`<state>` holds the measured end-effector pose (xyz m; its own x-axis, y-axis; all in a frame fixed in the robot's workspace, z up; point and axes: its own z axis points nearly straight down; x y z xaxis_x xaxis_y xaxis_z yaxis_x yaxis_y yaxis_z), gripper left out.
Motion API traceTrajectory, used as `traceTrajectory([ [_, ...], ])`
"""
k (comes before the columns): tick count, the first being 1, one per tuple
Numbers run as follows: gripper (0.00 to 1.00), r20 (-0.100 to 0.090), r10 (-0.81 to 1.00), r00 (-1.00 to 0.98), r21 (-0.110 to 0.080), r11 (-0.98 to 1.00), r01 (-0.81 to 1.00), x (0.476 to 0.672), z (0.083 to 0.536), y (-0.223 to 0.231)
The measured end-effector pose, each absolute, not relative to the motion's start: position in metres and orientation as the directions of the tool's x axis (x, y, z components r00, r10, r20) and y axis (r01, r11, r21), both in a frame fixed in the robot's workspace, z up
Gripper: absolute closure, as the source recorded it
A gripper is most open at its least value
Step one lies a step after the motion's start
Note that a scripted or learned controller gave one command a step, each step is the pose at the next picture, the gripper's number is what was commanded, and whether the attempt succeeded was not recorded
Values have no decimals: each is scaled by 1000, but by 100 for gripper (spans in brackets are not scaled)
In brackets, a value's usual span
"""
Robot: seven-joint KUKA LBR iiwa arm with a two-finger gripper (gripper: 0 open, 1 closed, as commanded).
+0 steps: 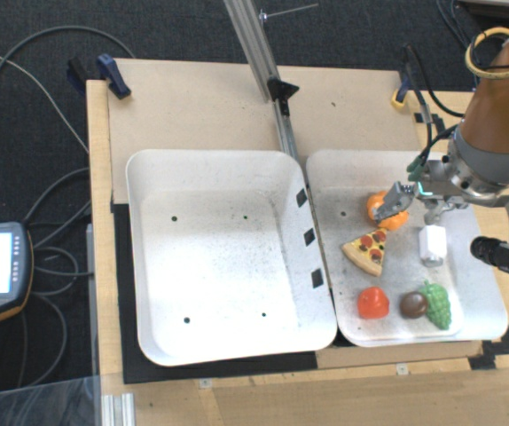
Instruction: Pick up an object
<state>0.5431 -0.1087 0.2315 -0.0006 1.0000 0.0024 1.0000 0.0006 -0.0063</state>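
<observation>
White bins side by side on tabletop (192, 114): left bin (210, 256), right bin (476, 282). Right bin holds end effector (411, 201), closure cannot be told, beside orange object (380, 208); pizza slice (366, 250), long axis diagonal, tip lower-right; green vegetable (437, 304); red tomato (373, 303); brown ball (413, 304).

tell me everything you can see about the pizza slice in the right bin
The pizza slice looks like a small plastic toy: a tan wedge with a pale crust edge and red and green topping spots. It lies flat on the floor of the right bin, near the bin's middle, below the orange item and above the red toy. Nothing appears to touch it.
</observation>
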Motion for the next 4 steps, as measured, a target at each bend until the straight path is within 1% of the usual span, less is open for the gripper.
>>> traceTrajectory([
  [1,0,2,1000,0,-1,0,1000,544,234,-109],
  [2,0,3,1000,1,-9,-1,1000,538,171,-108],
  [4,0,3,1000,0,-7,0,1000,532,90,-110],
])
